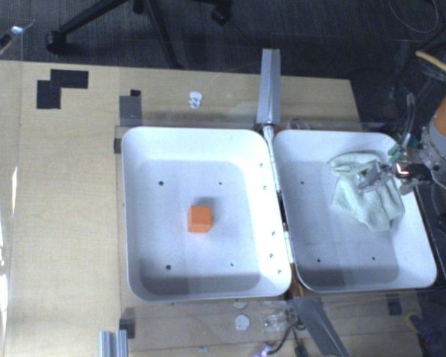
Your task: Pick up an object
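- Near edge of the tabletop (59, 222), at the bottom of the view, carries small metal fittings and a round washer-like piece (241, 321) just below the left bin.
- Tabletop: pale wood, largest surface in view; two black tape patches (59, 86) sit at its far left corner. Dark carpet lies beyond its far edge, with the black legs of an office chair (145, 6) on it.
- Left bin (145, 155): shallow, white, rounded corners, a few small dark holes in the floor. It sits side by side with the right bin, rims touching along the centre.
- Right bin (312, 274): same build, same size. A grey metal post (268, 88) stands at the far end of the seam between the two bins.
- Arm (444, 136): enters from the right edge, grey with the orange band visible at the upper right, reaching over the right bin's far right side.
- Cloth (360, 195): pale whitish-green, crumpled, lying in the right bin's far right part, bunched up toward the gripper.
- Gripper (375, 177): low over the cloth's upper portion, in contact with or just above the folds. Cannot tell whether the fingers are spread or closed, nor whether any fabric is pinched; the detail is too small and cluttered.
- Orange block (200, 219): small cube, alone near the middle of the left bin's floor, well apart from the gripper and the cloth.
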`<state>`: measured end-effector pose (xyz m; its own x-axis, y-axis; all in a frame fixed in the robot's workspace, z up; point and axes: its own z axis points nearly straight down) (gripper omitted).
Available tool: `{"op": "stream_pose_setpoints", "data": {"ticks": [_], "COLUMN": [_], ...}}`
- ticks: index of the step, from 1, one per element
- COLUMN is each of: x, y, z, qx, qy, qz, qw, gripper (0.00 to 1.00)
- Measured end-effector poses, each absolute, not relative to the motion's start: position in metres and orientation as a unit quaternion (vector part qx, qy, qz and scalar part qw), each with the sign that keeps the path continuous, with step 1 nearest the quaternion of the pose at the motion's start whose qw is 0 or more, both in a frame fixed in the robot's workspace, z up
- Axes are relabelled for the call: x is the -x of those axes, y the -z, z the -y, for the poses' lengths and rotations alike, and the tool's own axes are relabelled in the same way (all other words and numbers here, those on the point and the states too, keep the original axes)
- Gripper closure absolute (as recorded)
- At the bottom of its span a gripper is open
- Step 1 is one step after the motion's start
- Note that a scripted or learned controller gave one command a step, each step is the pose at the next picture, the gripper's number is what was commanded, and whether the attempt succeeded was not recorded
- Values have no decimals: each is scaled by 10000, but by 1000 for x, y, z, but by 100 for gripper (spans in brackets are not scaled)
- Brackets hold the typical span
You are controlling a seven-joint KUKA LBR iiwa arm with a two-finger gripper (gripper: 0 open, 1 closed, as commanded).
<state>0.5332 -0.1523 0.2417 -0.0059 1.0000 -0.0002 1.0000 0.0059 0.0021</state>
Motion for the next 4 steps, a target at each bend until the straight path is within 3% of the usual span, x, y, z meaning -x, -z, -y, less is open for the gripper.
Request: {"op": "stream_pose_setpoints", "data": {"ticks": [1, 2, 3, 4], "x": [-550, -574, -563, -611], "y": [-121, -92, -120, -91], "z": [131, 104, 131, 96], "qx": [-6994, -7645, -6882, -6282], "qy": [-3, -49, -14, -36], "qz": [-7148, -6446, -7255, -7780], "qw": [-1, 75, 19, 70], "gripper": [0, 0, 0, 0]}}
